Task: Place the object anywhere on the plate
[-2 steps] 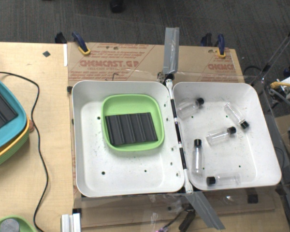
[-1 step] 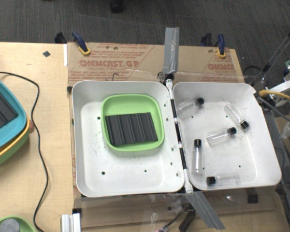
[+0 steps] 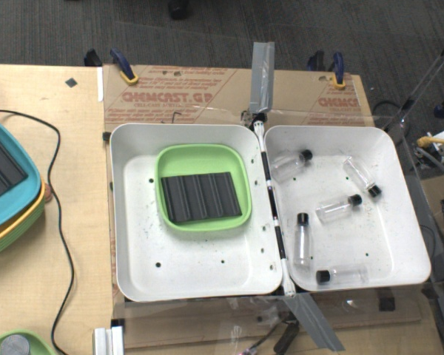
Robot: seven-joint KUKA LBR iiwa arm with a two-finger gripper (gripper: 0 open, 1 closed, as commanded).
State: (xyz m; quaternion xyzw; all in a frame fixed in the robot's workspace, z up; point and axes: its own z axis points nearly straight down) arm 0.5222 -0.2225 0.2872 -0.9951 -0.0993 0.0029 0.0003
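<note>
Vials [image 3: 335,210], clear with black caps, lie scattered in the right bin [image 3: 399,161]; left of it, a green plate [image 3: 201,160] bears a dark ribbed insert [image 3: 201,197].

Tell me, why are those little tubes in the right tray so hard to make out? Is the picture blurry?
In the camera view the tubes are clear plastic lying on a white tray, so only their black caps stand out; the light is soft and even with faint shadows, the picture is slightly soft overall, and the green plate with its dark ribbed pad in the left tray reads far more plainly.
</note>
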